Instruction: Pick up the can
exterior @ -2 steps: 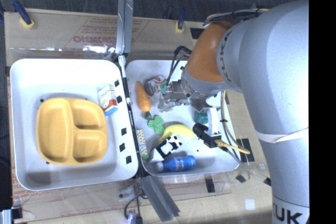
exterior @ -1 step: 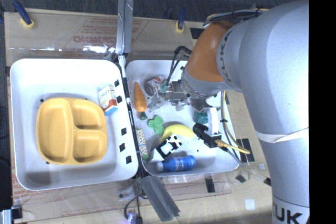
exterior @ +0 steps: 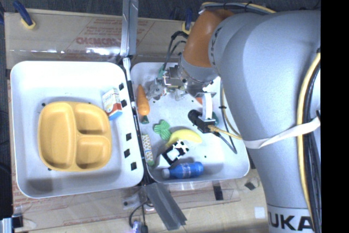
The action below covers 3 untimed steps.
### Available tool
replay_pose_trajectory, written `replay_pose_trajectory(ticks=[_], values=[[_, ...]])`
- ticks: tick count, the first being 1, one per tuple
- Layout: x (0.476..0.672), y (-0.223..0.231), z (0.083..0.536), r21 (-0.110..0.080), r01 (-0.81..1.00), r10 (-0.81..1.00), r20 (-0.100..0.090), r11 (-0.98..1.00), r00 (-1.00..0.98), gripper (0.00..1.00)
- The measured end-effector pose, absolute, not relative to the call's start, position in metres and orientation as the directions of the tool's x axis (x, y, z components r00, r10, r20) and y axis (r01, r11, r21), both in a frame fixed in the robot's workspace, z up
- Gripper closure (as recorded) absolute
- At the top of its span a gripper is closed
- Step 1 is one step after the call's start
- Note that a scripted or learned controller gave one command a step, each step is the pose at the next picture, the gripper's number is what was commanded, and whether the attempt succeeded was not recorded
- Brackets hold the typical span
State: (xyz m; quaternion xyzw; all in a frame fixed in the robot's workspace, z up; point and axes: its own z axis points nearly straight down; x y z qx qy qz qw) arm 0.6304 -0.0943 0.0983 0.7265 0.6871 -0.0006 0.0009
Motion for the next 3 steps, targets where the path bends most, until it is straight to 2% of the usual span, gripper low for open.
replay_pose_trajectory(ticks=[1, 2, 3], values=[[0.629, -0.093, 0.107, -0.007, 0.999, 0.999, -0.002, -0.049, 0.049, 1.0], [0.645, -0.189, 0.089, -0.009, 0.999, 0.999, -0.001, -0.042, 0.042, 1.0], [0.647, -0.183, 0.09, -0.011, 0.999, 0.999, 0.006, -0.036, 0.036, 0.0]])
